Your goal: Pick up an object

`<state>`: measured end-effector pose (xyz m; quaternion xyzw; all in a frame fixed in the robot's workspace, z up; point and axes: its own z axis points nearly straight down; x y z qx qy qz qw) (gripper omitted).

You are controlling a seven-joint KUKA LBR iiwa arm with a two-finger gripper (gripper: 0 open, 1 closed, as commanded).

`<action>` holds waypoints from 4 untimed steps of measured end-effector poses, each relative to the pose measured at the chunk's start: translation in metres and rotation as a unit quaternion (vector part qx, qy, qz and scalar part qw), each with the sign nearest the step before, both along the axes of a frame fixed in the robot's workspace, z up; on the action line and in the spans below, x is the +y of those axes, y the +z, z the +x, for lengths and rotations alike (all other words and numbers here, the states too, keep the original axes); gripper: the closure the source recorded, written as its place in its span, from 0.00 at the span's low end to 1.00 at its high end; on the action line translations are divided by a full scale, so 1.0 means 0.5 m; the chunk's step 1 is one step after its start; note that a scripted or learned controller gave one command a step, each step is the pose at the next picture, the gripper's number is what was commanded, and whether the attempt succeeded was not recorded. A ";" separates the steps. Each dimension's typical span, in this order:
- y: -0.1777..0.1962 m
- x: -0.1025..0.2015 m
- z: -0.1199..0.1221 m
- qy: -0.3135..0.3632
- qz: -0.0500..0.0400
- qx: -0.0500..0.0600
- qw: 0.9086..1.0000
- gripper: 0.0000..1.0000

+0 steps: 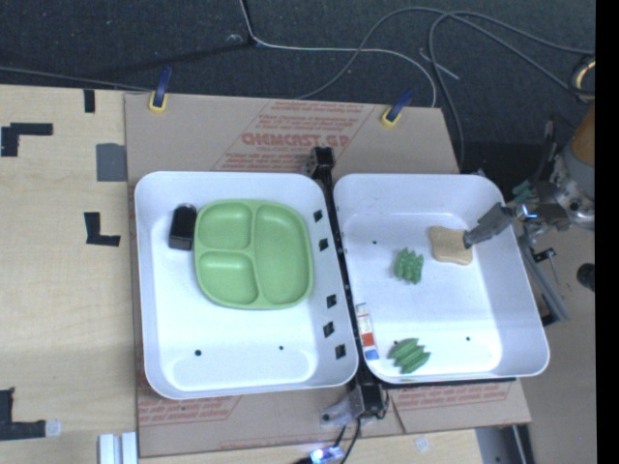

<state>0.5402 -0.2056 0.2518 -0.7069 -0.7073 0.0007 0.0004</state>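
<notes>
Three small things inside the right bin (464,307), all on its white floor. Closest to the gripper (473,236): a tan piece (448,246), lying flat directly against the gripper's tip on the view's left of it, in the bin's far right part. Touching or just short of touching, hard to say; not seen lifted or clasped. Gripper dark and slim, slanting down into the bin from the arm (569,199) at the view's right; open or closed, cannot tell at this size. Farther left of the gripper and slightly nearer the camera, apart from the tan piece: a knobbly green object (409,265). Well below the gripper in the view, near the bin's front wall: a second green object (408,355), longer and leaf-like. Left of that, against the bin's left wall: a small red, white and blue item (365,329), too small to identify. Far left of the gripper, across the black divider between bins: the left bin (242,361), carrying a light green divided plate (254,254) with a small black object (182,226) just beside the plate's left rim. Under both bins, a printed cardboard sheet (290,133), clipped at its far edge by two yellow-and-blue clamps (158,96), on the wooden table (58,307). Beyond the gripper, thin cables (406,37) across dark cloth.
</notes>
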 end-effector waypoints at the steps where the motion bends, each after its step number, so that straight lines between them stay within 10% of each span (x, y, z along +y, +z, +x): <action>1: -0.111 0.006 -0.021 0.000 0.000 0.002 1.000 0.00; 3: -0.335 0.006 -0.006 0.001 -0.001 -0.001 1.000 0.00; 4: -0.308 0.004 -0.004 0.000 -0.002 -0.002 1.000 1.00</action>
